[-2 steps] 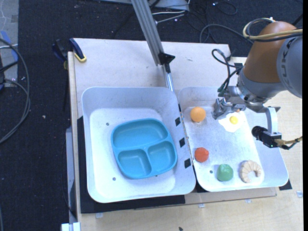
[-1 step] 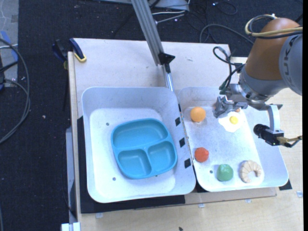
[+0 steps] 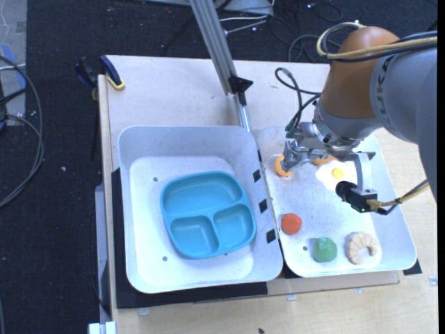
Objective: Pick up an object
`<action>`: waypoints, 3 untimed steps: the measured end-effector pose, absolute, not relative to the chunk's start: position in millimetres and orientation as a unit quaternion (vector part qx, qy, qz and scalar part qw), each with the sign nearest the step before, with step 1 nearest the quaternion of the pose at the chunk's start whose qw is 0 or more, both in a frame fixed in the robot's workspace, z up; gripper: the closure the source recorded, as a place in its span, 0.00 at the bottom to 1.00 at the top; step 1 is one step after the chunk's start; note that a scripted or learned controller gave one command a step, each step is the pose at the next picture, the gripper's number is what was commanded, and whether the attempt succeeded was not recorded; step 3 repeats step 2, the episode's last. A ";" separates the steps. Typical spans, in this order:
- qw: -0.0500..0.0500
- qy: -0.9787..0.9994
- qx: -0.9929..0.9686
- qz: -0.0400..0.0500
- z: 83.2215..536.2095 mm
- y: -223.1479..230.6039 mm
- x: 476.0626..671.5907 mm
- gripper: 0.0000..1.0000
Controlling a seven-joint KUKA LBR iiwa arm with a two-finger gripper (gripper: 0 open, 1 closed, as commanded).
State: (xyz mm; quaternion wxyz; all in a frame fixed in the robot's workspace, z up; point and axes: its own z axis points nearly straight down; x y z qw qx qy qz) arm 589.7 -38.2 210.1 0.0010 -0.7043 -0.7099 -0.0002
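— What is the setting?

— A pale bench [image 3: 174,89] on a dark floor [image 3: 55,186] strewn with cables, carrying two white bins side by side. A metal rail [image 3: 215,40] slants down from the top of the view toward the spot where the bins meet.

— And the claw?

— The claw [image 3: 295,157] is low over the far end of the right bin [image 3: 306,200], at the end of the grey arm [image 3: 396,82] that comes in from the view's right. Whether it is open or closed I cannot tell, as the wrist hides too much from above.

— Where is the thing to pick?

— An orange piece [image 3: 283,168] lies right at the claw, on its side facing the left bin [image 3: 139,256]. I cannot say if it is touching the claw or just clear of it.

— What else lies around it?

— Just beside the claw on the opposite side, toward the view's right, is a toy fried egg [image 3: 327,178], white with a yellow yolk, partly covered by the robot. Nearer the camera than the claw sits a red ball [image 3: 290,223], a little apart from it. Further that way again, well apart from the claw, a green lump [image 3: 323,249] and a beige croissant [image 3: 362,247] lie next to each other by the bin's near edge.

— And the other bin?

— It holds a blue tray [image 3: 207,213] with three compartments, well away from the claw, across the wall between the bins.
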 end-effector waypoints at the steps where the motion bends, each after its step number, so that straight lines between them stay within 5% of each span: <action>1: 0.000 -0.710 -0.704 -0.001 218.4 24.2 596.0 1.00; 2: 0.001 -0.710 -0.704 0.000 214.6 75.7 588.5 1.00; 3: 0.001 -0.710 -0.704 0.000 214.6 75.7 588.5 1.00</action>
